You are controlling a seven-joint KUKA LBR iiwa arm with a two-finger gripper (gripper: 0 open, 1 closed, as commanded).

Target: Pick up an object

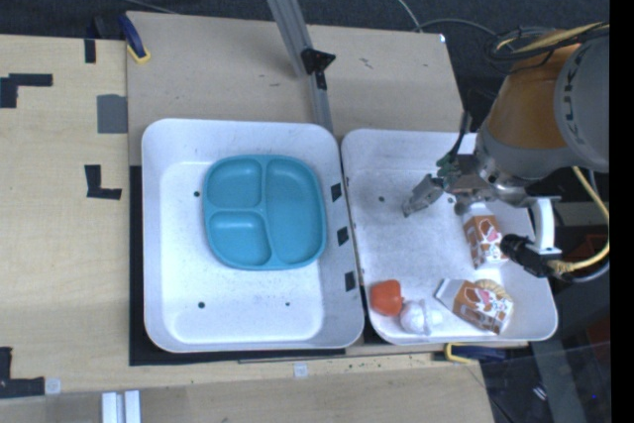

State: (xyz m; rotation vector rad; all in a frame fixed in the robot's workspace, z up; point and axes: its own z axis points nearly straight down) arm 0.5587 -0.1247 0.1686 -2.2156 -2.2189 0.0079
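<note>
My gripper hangs over the middle of the right bin, its jaws open with nothing between them. One grey finger points down-left toward the bare bin floor. Just to the gripper's lower right lies a small printed snack packet. A second, larger printed packet rests in the bin's near right corner. Along the near edge sit a red-orange object and, touching it, a small white object.
The left bin holds a blue divided plate. A grey metal pole slants in from the top down to the seam between the bins. Cables trail beside the arm at the right.
</note>
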